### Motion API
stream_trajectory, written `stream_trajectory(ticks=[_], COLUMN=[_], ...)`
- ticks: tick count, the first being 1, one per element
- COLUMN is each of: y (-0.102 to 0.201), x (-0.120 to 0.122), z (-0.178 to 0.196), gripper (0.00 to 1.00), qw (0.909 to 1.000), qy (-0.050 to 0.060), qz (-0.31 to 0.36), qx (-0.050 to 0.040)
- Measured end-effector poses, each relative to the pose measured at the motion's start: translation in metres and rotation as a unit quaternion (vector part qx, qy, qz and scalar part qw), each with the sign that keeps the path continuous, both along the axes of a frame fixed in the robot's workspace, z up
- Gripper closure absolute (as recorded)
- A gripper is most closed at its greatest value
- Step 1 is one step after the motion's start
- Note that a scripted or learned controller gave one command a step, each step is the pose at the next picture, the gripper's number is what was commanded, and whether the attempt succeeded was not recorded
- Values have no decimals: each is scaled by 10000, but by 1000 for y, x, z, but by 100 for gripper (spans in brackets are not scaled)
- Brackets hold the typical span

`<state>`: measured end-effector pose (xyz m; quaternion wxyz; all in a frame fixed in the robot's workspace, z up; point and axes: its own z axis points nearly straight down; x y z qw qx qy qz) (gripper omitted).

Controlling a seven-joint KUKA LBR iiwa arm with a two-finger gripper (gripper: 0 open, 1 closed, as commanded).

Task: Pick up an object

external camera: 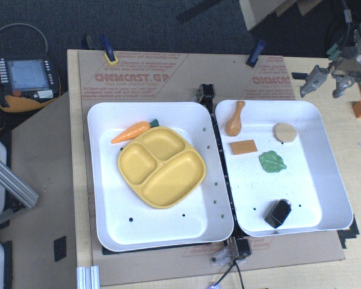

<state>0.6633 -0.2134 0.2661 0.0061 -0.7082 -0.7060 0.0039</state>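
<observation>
Probably light and rigid, the small black plastic block (278,213) in the right white bin (331,161) suits a pinch across its flat sides; the gripper (328,83) hangs spread, holding nothing.

Landmark: yellow divided plate (162,167), filling mid left bin (102,161). Carrot (131,131) touches its upper-left rim; that side blocked. Bare floor below the plate. Right of it, right bin (325,161): drumstick (234,118), orange square (243,147), beige disc (284,132), green leaf (271,161), black block (278,213) well apart; open lanes between.
</observation>
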Motion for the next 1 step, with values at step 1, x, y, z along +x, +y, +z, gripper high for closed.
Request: stream_trajectory(ticks=[1], y=[1], x=[2], z=[9], gripper=[0], qw=[10000], qy=[-68], qz=[18], qx=[-17])
